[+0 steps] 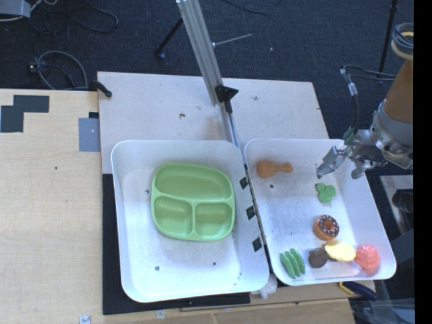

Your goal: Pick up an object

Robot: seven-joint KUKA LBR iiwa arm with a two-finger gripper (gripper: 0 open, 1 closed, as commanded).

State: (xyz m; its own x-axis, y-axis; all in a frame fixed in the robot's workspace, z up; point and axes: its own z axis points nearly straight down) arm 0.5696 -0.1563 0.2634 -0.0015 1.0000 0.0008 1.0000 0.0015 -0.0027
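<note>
Drumstick [273, 169] near right bin [294, 279] far-left corner, long axis along far edge, bone end toward right. Gripper [341, 167] over far-right part, fingers apart, clamping nothing. Glossy plastic toys: green leaf [326, 193], donut [327, 227]; near-right corner cluster overlapping, hard to separate. Compartment plate [193, 202] in left bin [128, 275]

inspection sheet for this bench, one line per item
surface: two white bins side by side; left bin, right bin
job's things: right bin holds drumstick, green leaf piece, donut, green beans, brown piece, yellow piece, pink piece
clutter: green divided plate in left bin
grippers: tool above right bin's upper right, touching nothing
cables: black cables on floor, upper left
surroundings: metal rail, wooden tabletop
</note>
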